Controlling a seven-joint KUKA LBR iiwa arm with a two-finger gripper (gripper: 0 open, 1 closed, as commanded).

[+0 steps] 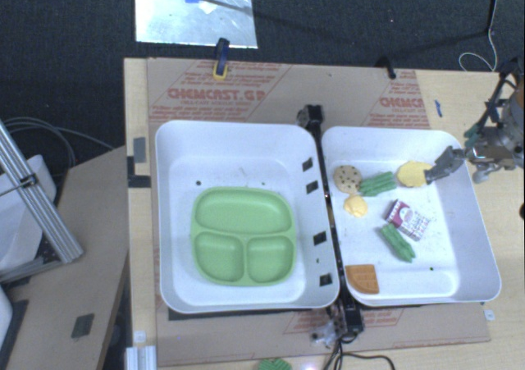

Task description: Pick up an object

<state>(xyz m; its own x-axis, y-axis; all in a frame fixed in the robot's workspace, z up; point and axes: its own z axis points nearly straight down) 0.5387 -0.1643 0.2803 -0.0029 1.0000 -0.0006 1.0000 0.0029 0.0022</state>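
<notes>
Lying in the right shallow white bin (472, 233) are several small toy food pieces, any of which could be picked: a yellow rounded piece (413, 173) near the bin's far right part, a green pickle-like piece (376, 184) just beside it on its left, a round tan cookie with dark chips (348, 176), a small pale yellow lump (355, 206), a purple and white packet (408, 219), a second green piece (398, 243) and an orange cracker-like square (362, 278) at the near left corner. The end effector (444, 165) is reaching in from the right, its dark tip sitting right at the yellow rounded piece; whether it is closed or apart I cannot tell. The left shallow white bin (176, 196) is holding a light green divided plastic tray (243, 235). Both bins are resting on the tabletop (271, 89).
</notes>
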